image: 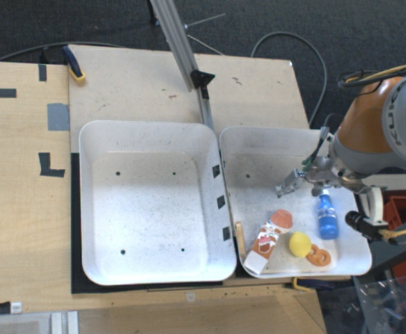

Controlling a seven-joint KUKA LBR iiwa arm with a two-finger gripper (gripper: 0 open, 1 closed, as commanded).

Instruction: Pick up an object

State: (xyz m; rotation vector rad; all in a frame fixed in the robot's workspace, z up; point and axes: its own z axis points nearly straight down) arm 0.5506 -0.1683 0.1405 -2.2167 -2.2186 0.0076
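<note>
**Pincer over right bin, nothing between its fingers**

Pincer sits low in the right bin, at the end of the grey-and-orange arm coming in from the right. Its fingers look slightly spread, tips pointing left; too small and blurred to be firm on that. Nothing visible between them.

Candidate objects are all on the near side of the pincer, clustered at the bin's front:
- blue bottle, upright-ish, just right of and below the pincer, close to the wrist; nearest thing to the fingers but apart from them
- white-and-red tube, lying tilted, straight below the pincer
- yellow ball, just right of the tube, touching or nearly touching an orange ring
- small orange-pink piece at the tube's upper end; can't tell if it is a cap or a separate item

Left of the pincer: left bin, the two bin walls meeting between. A metal pole slants across the desk beyond both bins.

Arm body covers the right bin's far right corner. The arm itself is cut off at the right.
</note>
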